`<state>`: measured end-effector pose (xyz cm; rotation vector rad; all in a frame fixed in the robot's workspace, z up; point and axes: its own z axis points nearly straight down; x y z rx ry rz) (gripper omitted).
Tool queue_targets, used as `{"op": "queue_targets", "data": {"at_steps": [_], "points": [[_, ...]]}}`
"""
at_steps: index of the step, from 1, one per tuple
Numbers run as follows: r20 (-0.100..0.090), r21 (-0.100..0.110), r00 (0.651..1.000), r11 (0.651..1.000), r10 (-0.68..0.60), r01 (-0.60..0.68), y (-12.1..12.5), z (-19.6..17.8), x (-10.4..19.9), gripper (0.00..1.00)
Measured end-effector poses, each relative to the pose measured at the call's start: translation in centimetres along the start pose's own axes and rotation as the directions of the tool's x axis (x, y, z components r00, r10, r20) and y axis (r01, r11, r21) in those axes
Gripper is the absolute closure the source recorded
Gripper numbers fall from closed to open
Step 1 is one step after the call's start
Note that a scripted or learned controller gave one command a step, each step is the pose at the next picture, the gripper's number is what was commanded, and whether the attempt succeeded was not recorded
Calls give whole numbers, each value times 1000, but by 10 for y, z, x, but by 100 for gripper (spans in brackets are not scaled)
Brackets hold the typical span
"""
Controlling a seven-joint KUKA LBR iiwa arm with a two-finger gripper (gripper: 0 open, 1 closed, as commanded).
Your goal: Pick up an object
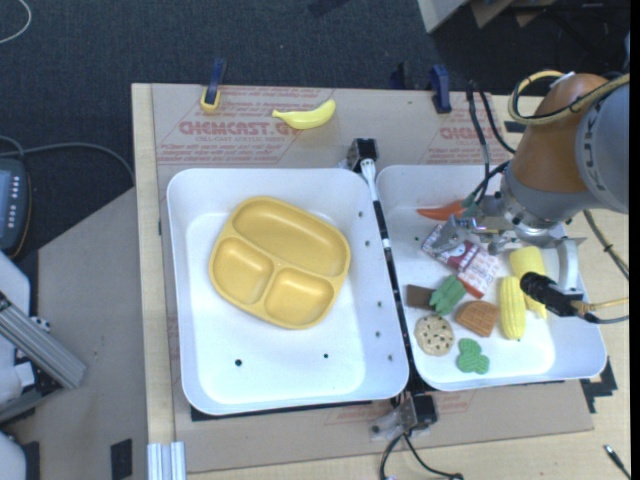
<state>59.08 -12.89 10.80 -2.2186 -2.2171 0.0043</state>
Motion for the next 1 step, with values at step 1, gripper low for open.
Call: {"op": "queue_targets", "data": {"at_steps": [1], "points": [[4,-7,1000,1000,-1,1,2,21,-1,0]]}}
